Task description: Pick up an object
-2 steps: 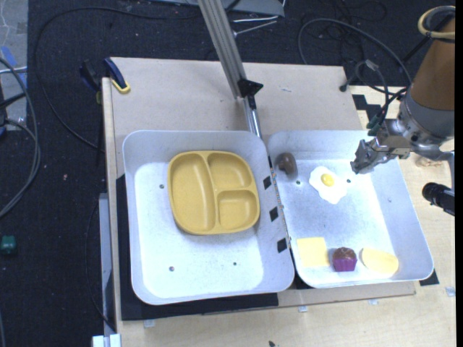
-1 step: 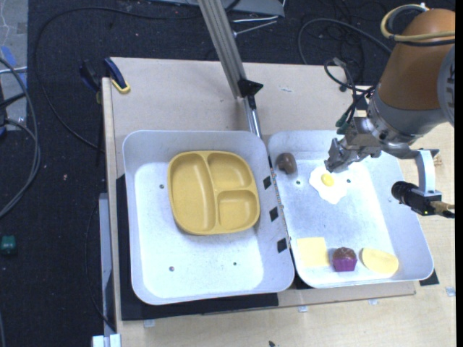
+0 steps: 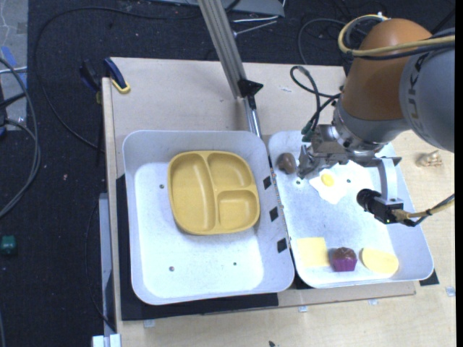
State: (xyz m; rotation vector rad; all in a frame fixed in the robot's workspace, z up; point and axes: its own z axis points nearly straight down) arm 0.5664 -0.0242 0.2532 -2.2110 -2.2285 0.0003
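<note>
Left bin (image 3: 145, 266): one yellow divided plate (image 3: 214, 191), three compartments, sitting flat toward the bin's upper half. Right bin (image 3: 412, 244): brown lump (image 3: 286, 163) at the top-left corner, near the rim. Just right of it the hand (image 3: 312, 166) is down low in the bin, close to the lump and next to a fried egg toy (image 3: 330, 185), white with a yellow yolk. Can't tell if the hand is spread or pressed together, wrist blocks it. Along the near edge: yellow square slice (image 3: 312, 251), then purple lump (image 3: 343, 259), then a yellow round piece (image 3: 379, 262). Arm (image 3: 405, 78) comes in from the right above the bench (image 3: 173, 100).
</note>
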